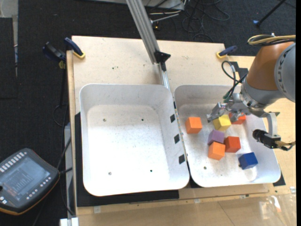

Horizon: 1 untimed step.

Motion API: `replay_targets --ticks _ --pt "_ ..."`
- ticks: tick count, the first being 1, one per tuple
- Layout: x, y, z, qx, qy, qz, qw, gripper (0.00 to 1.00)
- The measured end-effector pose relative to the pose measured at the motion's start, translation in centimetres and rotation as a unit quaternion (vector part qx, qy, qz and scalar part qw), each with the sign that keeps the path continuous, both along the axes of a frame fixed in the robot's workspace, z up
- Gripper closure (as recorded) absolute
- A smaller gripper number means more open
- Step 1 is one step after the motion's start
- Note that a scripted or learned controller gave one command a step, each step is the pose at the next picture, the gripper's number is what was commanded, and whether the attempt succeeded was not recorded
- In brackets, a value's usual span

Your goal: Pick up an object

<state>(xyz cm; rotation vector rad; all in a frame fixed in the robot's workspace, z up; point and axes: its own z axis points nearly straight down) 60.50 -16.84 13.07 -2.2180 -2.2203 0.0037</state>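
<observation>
Camera view, right-centre: pincer [225, 113] low over small yellow foam-like cube [222, 122] in right white bin [270, 173], finger spread indiscernible; cube probably light, slightly squashy, best gripped across opposite flat faces.

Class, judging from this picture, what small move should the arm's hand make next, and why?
Probably a short descent onto the yellow foam cube: the hand sits right over it in the right white bin, and no cube shows between its fingers.

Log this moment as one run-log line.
arm: over right bin | gripper: low at yellow block | grasp: unconfirmed | left bin: no blocks
</observation>
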Motion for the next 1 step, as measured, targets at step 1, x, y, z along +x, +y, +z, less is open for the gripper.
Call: replay_targets --ticks 1 --pt "0.16 -0.05 1.37 -0.0009 -0.003 0.000 1.0000 1.00"
